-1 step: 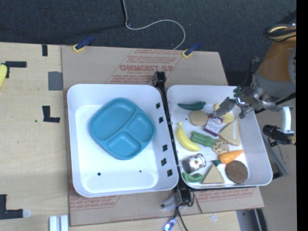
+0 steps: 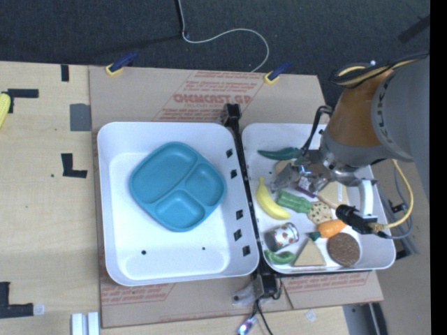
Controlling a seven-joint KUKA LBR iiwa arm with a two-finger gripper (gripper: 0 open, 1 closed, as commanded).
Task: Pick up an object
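Two white bins sit side by side on the table (image 2: 49, 208). One, the left bin (image 2: 115, 257), carries a blue divided plate (image 2: 177, 185). Its neighbour, the right bin (image 2: 383, 258), is crowded with toy food: a yellow banana (image 2: 267, 201), a green pickle (image 2: 294, 202), an orange carrot (image 2: 331, 227), a brown round patty (image 2: 343, 248) and a green pepper (image 2: 281, 153). Reaching in from the right, the gripper (image 2: 299, 175) hangs low over the pile near the pickle; I cannot tell how its fingers stand, or whether anything is held.
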